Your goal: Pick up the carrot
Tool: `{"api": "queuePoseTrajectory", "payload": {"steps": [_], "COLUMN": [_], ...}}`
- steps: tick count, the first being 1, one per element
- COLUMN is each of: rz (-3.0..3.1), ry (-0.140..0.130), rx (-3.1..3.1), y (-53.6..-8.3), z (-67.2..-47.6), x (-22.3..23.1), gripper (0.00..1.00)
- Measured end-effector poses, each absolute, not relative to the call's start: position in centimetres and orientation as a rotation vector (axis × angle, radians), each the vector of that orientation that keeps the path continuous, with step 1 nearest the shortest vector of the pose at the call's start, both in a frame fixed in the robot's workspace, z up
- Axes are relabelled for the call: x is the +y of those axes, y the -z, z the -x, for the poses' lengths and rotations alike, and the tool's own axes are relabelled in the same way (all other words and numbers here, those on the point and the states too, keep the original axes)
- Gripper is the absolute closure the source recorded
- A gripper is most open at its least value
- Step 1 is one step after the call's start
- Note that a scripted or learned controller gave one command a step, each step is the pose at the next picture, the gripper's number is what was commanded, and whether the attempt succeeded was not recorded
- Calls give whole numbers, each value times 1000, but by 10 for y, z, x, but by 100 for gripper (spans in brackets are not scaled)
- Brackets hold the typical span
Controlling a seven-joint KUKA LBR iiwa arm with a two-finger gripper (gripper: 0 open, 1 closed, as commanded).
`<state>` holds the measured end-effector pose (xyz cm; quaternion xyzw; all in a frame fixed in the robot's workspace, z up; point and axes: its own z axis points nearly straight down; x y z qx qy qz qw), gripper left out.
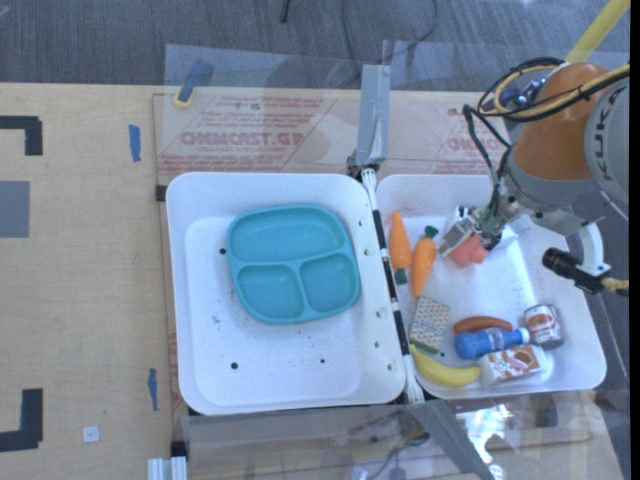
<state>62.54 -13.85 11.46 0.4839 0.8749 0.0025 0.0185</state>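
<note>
Where the right bin (pixel 590 368) runs along the divider, look for the carrot (pixel 423 265): lies flat on the white floor, green tuft toward the far wall, tip toward the near side. Shares that strip with a second orange piece (pixel 399 240) just beside it on the divider side, near enough to crowd any grasp (may well be another carrot, hard to say from this height).

Judging by the smooth, even colour, treat as a toy: probably light, stiff and a little slippery, not fragile. Likely rolls or skids on the bin floor if nudged from one side. Best taken across the thick upper half below the tuft, squeezing across the width, not along the length; avoid the narrow tip, which would probably squirt out. Mind the slim gap on the neighbour's side.

Hangs to the right of the carrot, apart from it: the gripper (pixel 470 238), under the orange-banded wrist, with a pinkish-red object (pixel 468 253) at its end. Cannot tell whether open or closed, nor whether that object is held or merely lying underneath.

Leave aside the clutter at the near end: blue bottle (pixel 490 342), sausage (pixel 482 324), banana (pixel 445 371), can (pixel 541 323). Ignore the teal plate (pixel 293 263) in the left bin (pixel 190 298).
</note>
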Motion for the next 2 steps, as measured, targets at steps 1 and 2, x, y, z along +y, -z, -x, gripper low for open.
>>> {"api": "queuePoseTrajectory", "payload": {"steps": [1,2], "rz": [-1897,-2160], "ry": [-37,-1], "rx": [2428,2280], "y": [-111,-185], "z": [-607,-583], "x": [-119,-42], "gripper": [0,0]}}
